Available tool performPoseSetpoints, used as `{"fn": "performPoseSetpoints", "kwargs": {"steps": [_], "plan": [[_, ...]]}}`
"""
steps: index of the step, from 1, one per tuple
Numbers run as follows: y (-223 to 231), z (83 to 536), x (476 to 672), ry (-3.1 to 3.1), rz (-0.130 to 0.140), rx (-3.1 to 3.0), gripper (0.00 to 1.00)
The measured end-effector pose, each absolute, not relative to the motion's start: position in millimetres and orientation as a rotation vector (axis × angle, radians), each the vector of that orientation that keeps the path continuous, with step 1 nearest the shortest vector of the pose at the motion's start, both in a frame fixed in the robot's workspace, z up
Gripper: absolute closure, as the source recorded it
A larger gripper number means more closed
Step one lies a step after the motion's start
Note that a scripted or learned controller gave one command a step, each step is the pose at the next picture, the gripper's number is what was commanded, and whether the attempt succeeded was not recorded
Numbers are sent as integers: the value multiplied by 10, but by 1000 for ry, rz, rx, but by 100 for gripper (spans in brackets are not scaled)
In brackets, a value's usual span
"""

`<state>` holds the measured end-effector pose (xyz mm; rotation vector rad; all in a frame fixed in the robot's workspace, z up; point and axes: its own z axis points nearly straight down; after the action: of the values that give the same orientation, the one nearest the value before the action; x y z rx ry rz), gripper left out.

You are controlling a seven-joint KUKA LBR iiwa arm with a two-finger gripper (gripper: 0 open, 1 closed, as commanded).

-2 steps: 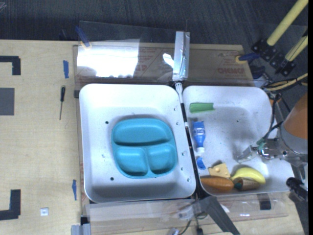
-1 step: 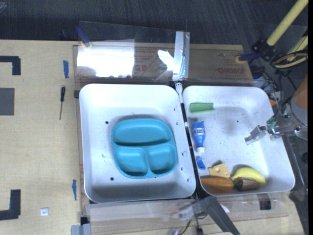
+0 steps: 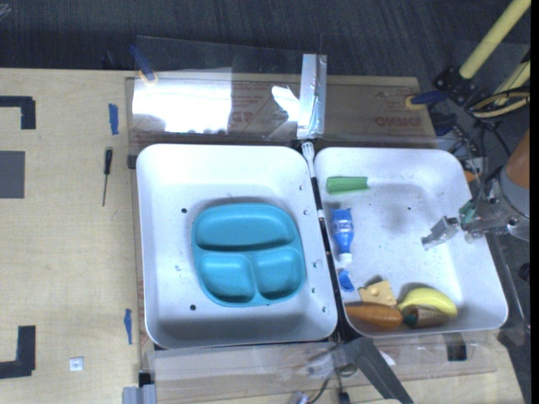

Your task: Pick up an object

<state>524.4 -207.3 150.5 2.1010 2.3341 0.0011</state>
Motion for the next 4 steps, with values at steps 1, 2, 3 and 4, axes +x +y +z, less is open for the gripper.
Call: {"fn": "performPoseSetpoints", "kwargs": {"steps": [1,2,3,4], "plan": [[-1094,943,4781,2168,-4,2283,0],[-718,1855,4887,2328,4,2105,0],[-725,1945,4894,2326,4,2106,100],[-1519,906,4797,2354,1,2074,100]]}}
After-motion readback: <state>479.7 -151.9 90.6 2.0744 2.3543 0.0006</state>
